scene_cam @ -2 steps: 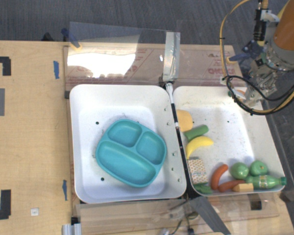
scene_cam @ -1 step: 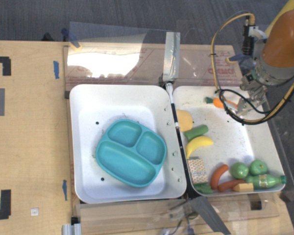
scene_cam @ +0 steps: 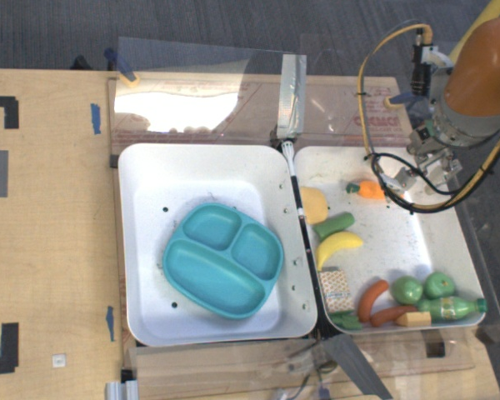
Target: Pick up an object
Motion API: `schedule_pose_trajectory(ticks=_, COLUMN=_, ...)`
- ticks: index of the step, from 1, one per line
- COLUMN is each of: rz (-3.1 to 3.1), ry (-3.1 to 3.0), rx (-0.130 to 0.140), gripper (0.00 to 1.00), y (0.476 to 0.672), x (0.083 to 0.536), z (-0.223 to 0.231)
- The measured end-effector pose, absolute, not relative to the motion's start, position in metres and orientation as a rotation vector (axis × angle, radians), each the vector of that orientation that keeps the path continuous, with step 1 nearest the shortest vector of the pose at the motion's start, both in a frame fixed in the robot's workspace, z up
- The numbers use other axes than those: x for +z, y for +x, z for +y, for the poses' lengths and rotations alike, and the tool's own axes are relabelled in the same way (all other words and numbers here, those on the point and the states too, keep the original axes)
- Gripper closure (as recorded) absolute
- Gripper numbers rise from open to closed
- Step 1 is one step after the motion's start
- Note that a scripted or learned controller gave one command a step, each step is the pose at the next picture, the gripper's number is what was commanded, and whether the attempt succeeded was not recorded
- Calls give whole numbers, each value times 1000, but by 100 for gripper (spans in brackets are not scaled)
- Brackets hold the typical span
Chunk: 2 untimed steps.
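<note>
Nearest, at 5 o'clock in the right bin [scene_cam: 450,223], lie green fruit [scene_cam: 407,289] and a sausage [scene_cam: 372,298]. A banana [scene_cam: 338,246] sits toward 9. Farther, a carrot [scene_cam: 368,190] rests just beside the gripper [scene_cam: 427,167]; I cannot tell its state.

Both bins [scene_cam: 142,248] are white. The divided tray [scene_cam: 223,259] is teal. The carrot [scene_cam: 370,190] is orange with a green top; the banana [scene_cam: 338,247] is yellow, the pickle [scene_cam: 335,224] green. Two apples [scene_cam: 407,289] are green, the sausage [scene_cam: 372,298] red-orange. The table [scene_cam: 42,223] is tan with black marks and blue tape. The arm [scene_cam: 475,73] bears an orange band.
</note>
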<state>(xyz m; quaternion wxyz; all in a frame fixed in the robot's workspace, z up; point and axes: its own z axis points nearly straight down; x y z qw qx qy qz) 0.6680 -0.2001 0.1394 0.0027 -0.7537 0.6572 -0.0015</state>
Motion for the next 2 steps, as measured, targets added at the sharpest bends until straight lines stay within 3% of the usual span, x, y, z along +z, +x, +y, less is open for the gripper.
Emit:
schedule_pose_trajectory(ticks=1, rz=2079, ry=-2342, rx=1, gripper=0, y=607, x=88, z=-202)
schedule_pose_trajectory(ticks=2, rz=2289, ry=-2139, rx=-2, gripper=0, y=626, x=106, z=-108)
